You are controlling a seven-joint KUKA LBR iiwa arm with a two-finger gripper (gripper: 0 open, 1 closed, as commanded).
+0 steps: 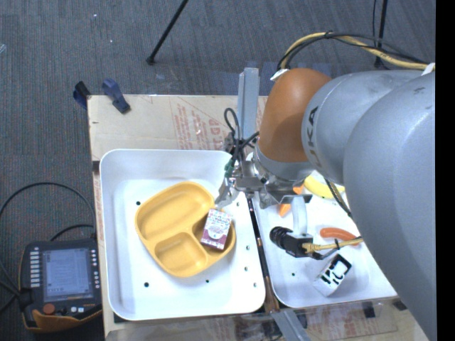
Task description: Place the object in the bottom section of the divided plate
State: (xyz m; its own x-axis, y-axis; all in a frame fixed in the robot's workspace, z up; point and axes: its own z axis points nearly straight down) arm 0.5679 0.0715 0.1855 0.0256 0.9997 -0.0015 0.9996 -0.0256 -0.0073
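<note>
The gripper (226, 194) hangs over the right rim of the yellow plate (167, 219) in the left bin (117, 190), and whether it is spread or pressed together cannot be told. The carton (217, 229), purple and white, lies tilted just below the gripper tip, in the plate's right section by the rim; contact between them is unclear.
</note>
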